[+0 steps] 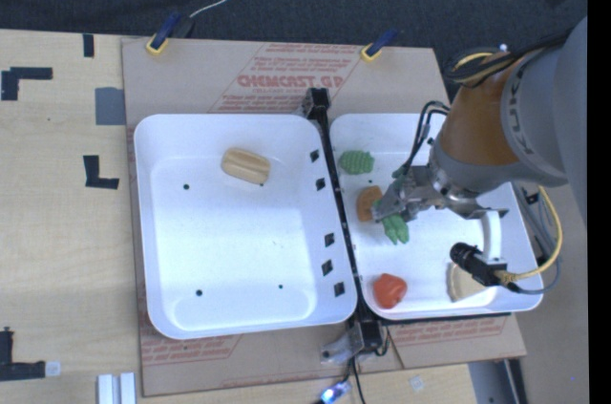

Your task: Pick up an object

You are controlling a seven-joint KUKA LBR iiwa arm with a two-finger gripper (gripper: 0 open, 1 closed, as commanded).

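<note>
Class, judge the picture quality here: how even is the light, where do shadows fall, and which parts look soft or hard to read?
Camera view: light is soft and even, with no harsh glare on the white bins; faint shadows sit under the bread roll and along the left bin's inner walls; the gripper and the green toy beside it are small and slightly blurred, so the finger state is unreadable; the dark floor at the top lacks detail.

Cardboard sheet under bins; two clamps at far edge.
</note>
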